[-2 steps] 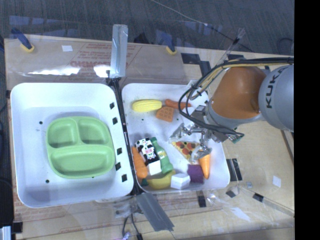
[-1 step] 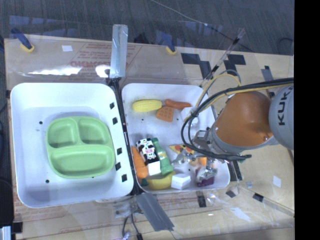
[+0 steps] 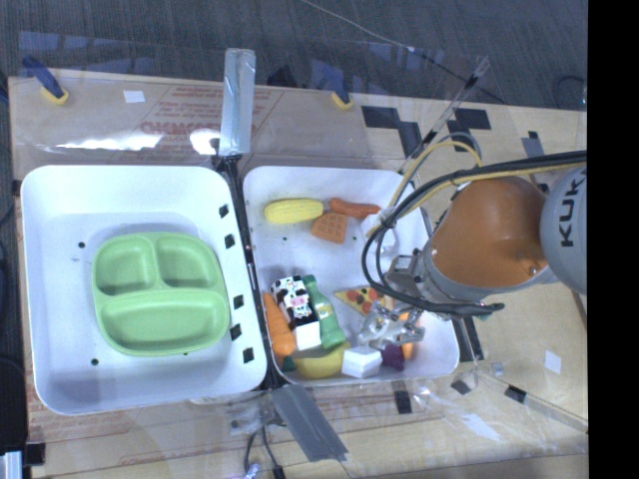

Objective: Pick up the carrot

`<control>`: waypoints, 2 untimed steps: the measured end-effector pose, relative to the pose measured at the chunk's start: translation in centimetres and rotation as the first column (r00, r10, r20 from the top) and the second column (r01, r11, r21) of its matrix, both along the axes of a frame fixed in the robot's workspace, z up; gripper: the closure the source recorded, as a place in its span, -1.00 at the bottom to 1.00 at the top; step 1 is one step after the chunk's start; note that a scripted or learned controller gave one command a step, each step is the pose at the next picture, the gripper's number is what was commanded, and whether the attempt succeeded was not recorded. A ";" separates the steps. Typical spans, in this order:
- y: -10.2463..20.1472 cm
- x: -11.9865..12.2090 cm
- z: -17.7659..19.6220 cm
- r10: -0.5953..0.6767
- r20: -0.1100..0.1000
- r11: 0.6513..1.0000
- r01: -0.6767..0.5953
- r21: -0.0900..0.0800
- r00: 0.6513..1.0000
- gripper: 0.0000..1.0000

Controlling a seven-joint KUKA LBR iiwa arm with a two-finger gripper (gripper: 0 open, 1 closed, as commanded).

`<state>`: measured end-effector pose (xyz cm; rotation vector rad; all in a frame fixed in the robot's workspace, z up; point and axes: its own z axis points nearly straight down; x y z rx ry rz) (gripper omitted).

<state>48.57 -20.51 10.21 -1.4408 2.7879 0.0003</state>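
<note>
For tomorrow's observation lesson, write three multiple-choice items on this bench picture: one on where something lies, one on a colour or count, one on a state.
1. Where does the carrot lie?
A. On the tray
B. By the right bin's left wall
C. Outside both bins

2. What colour is the divided tray?
A. Green
B. Red
C. Blue

3. How is the carrot now?
A. Lifted above the bin
B. Lying in the bin
C. Standing on the tray

B: it lies along that wall.
A: the tray is light green.
B: it rests among the toys, apart from the gripper.

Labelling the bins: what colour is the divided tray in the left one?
Light green tray, clearest in the camera view.
</note>
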 end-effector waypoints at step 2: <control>-0.3 -0.5 -0.8 0.516 0.007 0.856 -0.516 -0.007 0.856 1.00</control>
